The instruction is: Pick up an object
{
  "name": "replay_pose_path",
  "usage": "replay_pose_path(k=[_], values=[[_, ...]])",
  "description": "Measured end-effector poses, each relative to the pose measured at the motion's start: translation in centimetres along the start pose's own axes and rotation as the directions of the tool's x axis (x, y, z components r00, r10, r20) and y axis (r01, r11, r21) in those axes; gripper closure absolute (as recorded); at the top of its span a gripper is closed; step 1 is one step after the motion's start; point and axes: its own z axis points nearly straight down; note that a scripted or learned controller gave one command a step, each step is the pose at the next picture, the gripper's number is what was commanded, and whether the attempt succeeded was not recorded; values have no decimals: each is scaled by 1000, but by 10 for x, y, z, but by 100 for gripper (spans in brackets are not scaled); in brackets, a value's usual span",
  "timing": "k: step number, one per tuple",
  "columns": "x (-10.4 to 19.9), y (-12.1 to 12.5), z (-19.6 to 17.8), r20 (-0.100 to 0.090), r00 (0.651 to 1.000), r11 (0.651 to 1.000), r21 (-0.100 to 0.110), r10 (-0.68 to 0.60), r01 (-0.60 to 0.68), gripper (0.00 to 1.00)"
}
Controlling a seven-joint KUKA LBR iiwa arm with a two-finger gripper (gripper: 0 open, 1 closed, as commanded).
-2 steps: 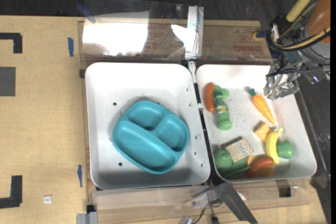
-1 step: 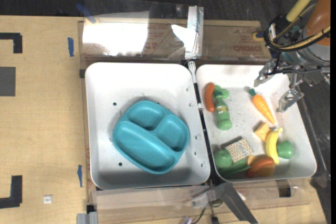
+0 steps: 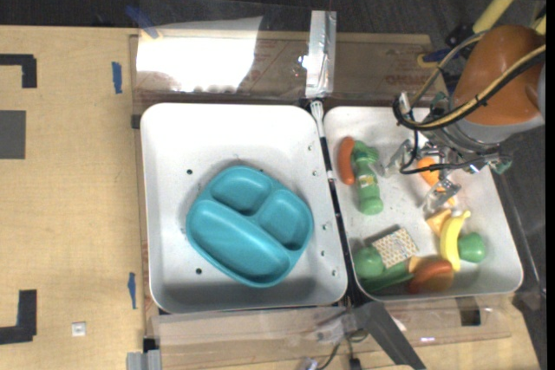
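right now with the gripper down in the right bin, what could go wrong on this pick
The gripper sits just above the yellow banana, which is packed against a green ball and an orange-red piece; closing may catch two items or nudge them apart. The bin wall lies close, so the arm could brush it.

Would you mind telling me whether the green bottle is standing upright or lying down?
Lying down: the green bottle rests lengthwise on the right bin's floor.

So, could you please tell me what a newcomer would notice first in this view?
Probably the teal divided tray, lying alone in the left bin. Next comes the right bin, where a green bottle, a banana and other toy food lie scattered. The arm's orange band stands above that bin's far right corner.
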Motion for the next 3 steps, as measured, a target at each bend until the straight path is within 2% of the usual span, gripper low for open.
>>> replay_pose_path(k=[1,2,3], values=[[23,1,8,-1,998,998,0,-62,62,0],[19,0,-5,9,998,998,8,-60,60,100],[19,0,-4,9,998,998,6,-59,59,0]])
